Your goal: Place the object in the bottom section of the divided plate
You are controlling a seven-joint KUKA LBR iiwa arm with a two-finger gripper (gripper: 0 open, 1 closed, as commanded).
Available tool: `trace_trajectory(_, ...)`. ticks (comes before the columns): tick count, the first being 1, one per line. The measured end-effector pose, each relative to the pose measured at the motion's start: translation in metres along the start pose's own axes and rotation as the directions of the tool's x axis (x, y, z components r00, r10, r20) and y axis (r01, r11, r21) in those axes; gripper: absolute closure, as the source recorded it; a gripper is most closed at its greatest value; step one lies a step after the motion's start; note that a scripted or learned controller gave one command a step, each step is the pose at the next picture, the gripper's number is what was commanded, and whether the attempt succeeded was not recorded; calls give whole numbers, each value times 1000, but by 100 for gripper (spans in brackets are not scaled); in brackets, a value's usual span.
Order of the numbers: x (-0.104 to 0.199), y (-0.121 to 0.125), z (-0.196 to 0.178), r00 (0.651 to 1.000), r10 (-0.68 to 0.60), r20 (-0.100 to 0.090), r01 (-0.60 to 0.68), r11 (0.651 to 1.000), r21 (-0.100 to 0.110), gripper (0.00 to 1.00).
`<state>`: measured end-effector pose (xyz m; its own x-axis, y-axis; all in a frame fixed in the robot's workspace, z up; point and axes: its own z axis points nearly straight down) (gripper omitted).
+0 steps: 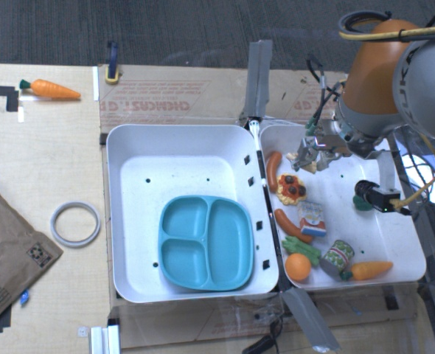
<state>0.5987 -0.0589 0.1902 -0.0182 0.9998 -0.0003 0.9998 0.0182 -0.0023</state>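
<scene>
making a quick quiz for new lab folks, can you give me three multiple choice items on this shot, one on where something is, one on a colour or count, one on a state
1. Where is the divided plate?
A. in the left bin
B. in the right bin
C. on the bench beside the tape ring

2. What colour is the divided plate?
A. white
B. orange
C. light blue

3. What is the state of the plate's sections?
A. one holds a carrot
B. all are bare
C. one holds a can

Key:
1 A, the plate lies flat in the left bin, while the toy food sits in the right bin.
2 C, it is light blue against the white bin floor.
3 B, nothing lies in any section; the gripper hangs over the right bin near the pizza slice.
</scene>
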Motion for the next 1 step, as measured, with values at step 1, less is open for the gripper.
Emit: trace_trajectory(1,87,-32,1,999,34,1,-34,999,4,100)
